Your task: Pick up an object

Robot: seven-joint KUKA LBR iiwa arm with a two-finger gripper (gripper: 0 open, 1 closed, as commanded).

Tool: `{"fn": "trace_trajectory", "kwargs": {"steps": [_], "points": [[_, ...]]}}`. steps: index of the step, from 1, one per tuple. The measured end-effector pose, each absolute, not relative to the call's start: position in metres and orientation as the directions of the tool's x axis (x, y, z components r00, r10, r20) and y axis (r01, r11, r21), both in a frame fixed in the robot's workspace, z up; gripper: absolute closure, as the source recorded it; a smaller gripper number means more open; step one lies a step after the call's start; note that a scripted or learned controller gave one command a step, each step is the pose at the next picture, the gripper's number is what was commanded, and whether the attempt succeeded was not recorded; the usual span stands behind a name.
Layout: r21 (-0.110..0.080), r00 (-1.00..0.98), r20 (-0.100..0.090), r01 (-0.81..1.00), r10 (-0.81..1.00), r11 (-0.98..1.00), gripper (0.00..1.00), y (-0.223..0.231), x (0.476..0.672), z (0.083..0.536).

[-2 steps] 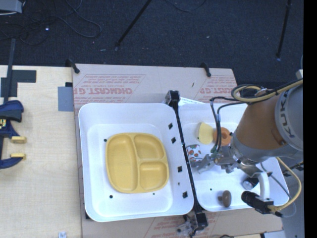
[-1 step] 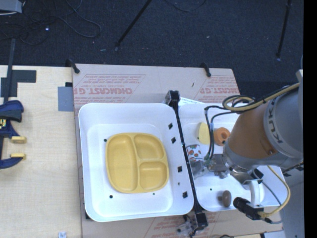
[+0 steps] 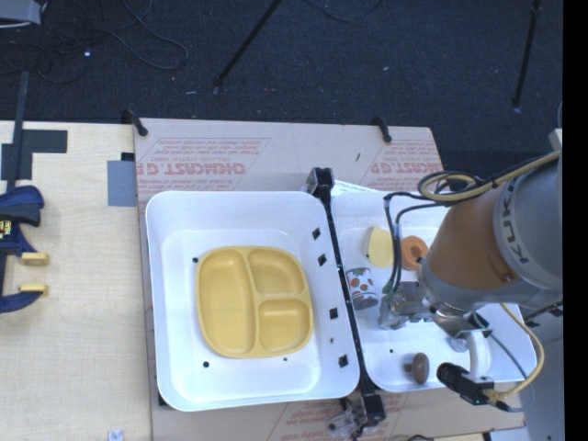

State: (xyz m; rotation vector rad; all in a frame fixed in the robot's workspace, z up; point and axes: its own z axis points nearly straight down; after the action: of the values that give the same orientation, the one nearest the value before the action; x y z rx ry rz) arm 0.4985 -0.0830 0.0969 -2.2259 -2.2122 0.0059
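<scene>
A: Gripper (image 3: pixel 401 309) status?
B: Lowered into right white bin (image 3: pixel 514 333); finger state impossible to tell. Approach step, apparently.
A: Target?
B: Small brown rounded object (image 3: pixel 418 367) just below gripper, apart. Needs realigning, then descending.

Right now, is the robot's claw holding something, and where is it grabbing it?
Cannot tell. The gripper is down in the right bin, and the arm hides whether anything is caught.

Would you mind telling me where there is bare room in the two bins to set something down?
Left bin: bare white floor rings the yellow plate, widest along the near edge. Right bin: crowded, with the arm, yellow piece, orange piece and brown lump.
</scene>
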Motion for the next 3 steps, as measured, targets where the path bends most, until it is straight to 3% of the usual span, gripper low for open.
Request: {"fn": "trace_trajectory", "kwargs": {"steps": [2, 3], "points": [[0.0, -0.001, 0.0, 1.0, 1.0, 0.001, 1.0, -0.085, 0.502, 0.204], [-0.004, -0.004, 0.002, 1.0, 1.0, 0.004, 1.0, -0.037, 0.528, 0.197]]}}
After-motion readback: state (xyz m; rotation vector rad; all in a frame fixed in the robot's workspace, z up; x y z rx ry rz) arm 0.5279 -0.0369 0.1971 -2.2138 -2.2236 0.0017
